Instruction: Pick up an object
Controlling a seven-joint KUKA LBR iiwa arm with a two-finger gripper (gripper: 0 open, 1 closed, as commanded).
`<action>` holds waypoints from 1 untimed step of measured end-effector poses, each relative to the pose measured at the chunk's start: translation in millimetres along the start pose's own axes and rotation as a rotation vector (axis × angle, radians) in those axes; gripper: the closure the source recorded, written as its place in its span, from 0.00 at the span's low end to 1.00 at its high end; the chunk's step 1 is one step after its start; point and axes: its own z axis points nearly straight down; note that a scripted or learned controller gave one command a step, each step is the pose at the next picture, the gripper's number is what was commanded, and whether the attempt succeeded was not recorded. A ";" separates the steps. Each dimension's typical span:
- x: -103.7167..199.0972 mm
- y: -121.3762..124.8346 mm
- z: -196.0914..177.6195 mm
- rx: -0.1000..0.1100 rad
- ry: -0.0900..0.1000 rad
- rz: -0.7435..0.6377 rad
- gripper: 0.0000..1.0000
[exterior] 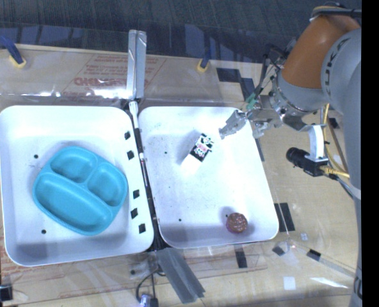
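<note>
Pick not yet made: nothing lifted, arm poised at the right bin's upper right

Tabletop (61, 78) bears two white bins; left bin (13, 190) holds a blue divided tray (80, 189) lying flat, untouched. Right bin (196, 232) holds the likely targets: a small black-and-white object (203, 148) near the top middle, tilted, and a small brownish ball (236, 222) by the lower right wall, both resting on the bin floor. Gripper (231, 128) sits just up and right of the black-and-white object (touching or not, cannot tell); whether its fingers are open or closed I cannot tell. Judged: approach stage only; grasp and lift remain
</note>
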 end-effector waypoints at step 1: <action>-14.1 43.1 126.3 -0.023 -0.004 -0.001 0.00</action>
